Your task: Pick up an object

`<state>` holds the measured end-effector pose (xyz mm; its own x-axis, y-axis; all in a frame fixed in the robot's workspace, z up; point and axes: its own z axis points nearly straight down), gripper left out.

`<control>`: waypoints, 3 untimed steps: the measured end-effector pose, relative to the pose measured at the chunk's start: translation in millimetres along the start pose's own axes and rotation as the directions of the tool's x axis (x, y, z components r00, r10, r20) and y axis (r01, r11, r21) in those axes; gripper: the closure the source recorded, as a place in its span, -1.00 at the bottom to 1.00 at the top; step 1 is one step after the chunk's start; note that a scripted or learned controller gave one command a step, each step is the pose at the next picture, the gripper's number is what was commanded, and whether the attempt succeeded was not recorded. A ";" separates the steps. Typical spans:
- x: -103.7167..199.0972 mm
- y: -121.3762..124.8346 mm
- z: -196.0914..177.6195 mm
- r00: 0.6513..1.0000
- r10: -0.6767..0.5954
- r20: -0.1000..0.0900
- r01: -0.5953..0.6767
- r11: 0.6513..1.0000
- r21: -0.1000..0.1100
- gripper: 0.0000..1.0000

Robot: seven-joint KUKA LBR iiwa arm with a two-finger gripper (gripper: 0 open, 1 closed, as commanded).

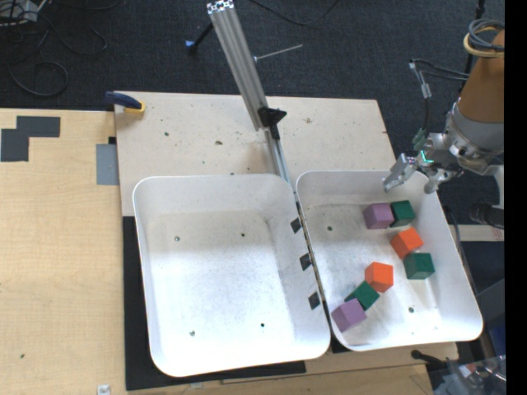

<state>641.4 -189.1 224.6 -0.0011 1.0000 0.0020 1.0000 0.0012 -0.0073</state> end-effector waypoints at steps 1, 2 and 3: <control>0.3 1.0 -3.0 1.000 -0.004 0.002 0.004 1.000 -0.004 -1.00; 7.8 5.1 58.3 1.000 -0.004 0.000 0.004 1.000 0.001 -1.00; 10.9 13.3 100.6 1.000 -0.006 0.004 0.006 1.000 -0.006 -1.00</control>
<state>654.0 -178.0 123.9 -0.0073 1.0000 -0.0015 1.0000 0.0073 -0.0014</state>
